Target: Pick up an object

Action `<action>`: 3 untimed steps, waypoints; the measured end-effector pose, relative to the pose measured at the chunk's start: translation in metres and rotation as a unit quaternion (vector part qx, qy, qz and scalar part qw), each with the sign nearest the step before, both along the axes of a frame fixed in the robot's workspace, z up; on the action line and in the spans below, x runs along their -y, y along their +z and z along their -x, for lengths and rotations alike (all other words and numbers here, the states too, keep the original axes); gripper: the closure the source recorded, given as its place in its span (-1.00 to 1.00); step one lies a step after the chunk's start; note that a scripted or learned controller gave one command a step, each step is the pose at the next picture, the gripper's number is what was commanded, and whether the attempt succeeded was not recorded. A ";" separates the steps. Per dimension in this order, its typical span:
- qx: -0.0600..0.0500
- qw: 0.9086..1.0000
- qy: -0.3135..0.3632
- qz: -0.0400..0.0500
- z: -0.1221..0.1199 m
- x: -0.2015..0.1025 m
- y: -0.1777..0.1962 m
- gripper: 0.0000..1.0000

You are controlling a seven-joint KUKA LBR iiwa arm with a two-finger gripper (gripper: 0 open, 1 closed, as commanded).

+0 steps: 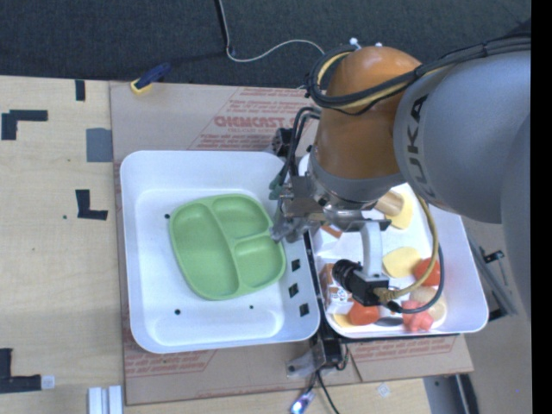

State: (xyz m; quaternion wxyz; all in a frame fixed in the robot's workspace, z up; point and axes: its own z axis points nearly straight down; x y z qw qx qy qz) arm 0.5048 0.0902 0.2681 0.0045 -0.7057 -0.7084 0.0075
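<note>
Hanging low over the seam between the two bins, the gripper (289, 216) sits at the 3 o'clock rim of the green divided plastic plate (226, 247), which lies flat near the middle of the left shallow white bin (147, 231). The grey arm (474, 136) and its orange band (366, 119) cover much of the wrist from above, so I cannot tell whether the gripper is spread or closed, and nothing can be seen held in it.

I judge the step in hand to be the approach: the tool is close to a target, but no grasp is shown yet. The plate is the nearest candidate. The right shallow white bin (461, 279) holds a cluster of small toy foods toward its 6 o'clock end, among them a pale yellow slice (402, 262), a red piece (429, 272) and an orange-red piece (363, 313). A cream-coloured piece (392, 203) lies nearer 12 o'clock, partly under the arm.

If the plate is the aim, the next move calls for a square pinch on its thin raised rim at 3 o'clock, clear of the bin wall just beside it. A steady lift should follow, since a wide plate taken by one edge is likely to tilt or slip. If a toy food is meant instead, the gripper needs to shift toward 4 o'clock and come down on a single piece
</note>
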 end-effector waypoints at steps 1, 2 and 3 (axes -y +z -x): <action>0.013 1.000 -0.003 -0.003 0.021 0.037 0.113 1.00; 0.009 1.000 0.001 -0.003 0.021 -0.010 0.137 1.00; 0.009 1.000 0.001 -0.003 0.021 -0.049 0.166 1.00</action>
